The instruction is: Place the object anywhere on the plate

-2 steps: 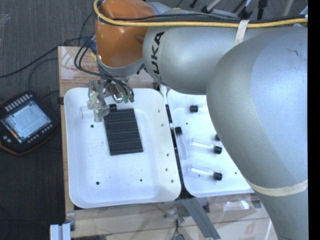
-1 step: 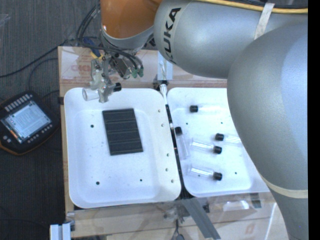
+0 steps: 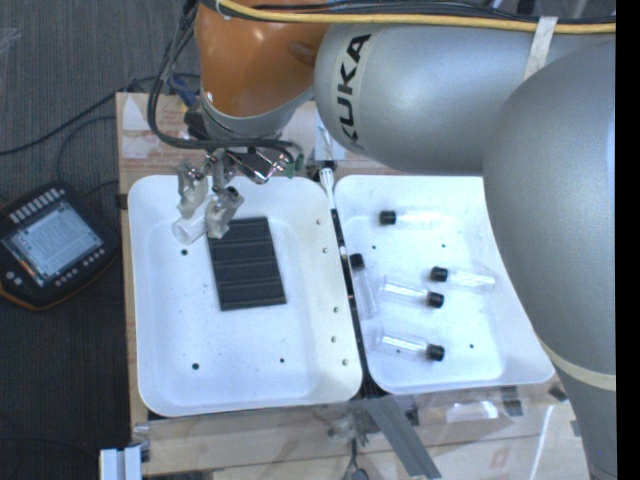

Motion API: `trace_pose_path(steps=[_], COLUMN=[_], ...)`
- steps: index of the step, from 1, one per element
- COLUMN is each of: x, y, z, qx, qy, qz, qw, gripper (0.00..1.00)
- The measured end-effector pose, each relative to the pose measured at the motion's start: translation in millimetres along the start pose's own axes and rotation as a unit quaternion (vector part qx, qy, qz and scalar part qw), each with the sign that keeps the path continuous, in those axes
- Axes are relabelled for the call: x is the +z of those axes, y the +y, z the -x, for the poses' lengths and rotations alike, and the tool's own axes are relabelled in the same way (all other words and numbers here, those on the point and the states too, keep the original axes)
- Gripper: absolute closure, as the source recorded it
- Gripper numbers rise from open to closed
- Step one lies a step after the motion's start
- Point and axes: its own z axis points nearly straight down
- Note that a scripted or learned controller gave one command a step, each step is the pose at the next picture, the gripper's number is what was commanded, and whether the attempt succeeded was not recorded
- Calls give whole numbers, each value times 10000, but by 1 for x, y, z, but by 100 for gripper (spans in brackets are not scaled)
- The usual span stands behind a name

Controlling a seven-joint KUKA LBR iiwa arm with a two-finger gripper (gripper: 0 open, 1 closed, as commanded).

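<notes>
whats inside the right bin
Clear vials with black caps lie scattered in the right bin. The arm covers its far right side, so anything there is hidden.

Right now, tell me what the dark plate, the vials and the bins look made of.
Dark plate: likely matte black plastic or rubber; ribbed, no glare.
Vials: clear plastic or glass, see-through bodies, black caps.
Bins: glossy white moulded plastic, judging by rounded rims.

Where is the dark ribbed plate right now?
The dark ribbed plate lies in the left bin, upper middle, its top-left corner just beneath the gripper.
</notes>
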Motion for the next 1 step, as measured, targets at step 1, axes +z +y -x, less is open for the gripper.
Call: trace_pose_path(steps=[1], x=[-55], y=[-23], z=[9], qx=[-1085], qy=[-17], qz=[-5], qw=[9941], gripper=[100])
